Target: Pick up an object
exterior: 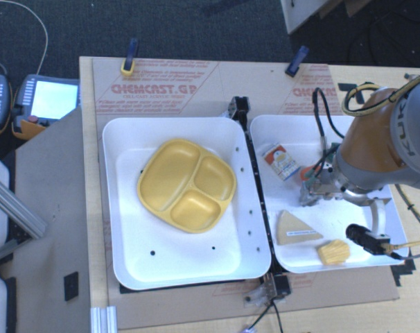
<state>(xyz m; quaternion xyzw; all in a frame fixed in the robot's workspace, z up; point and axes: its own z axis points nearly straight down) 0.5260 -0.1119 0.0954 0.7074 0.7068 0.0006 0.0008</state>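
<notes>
My gripper (311, 191) hangs low in the right bin (265, 134), near its middle. Just left and above it lies a small white and red packet (281, 162). A tan wedge with a label (299, 228) lies in front of the gripper, apart from it. A small yellow block (333, 252) rests near the bin's front edge. A bit of orange and green (308, 175) shows right at the gripper's upper left side; I cannot tell what it is or whether it is held.
The left bin (120, 207) holds a yellow divided plate (187, 184). A black divider (255, 186) runs between the two bins. The arm's body (376, 144) covers the right bin's far right part.
</notes>
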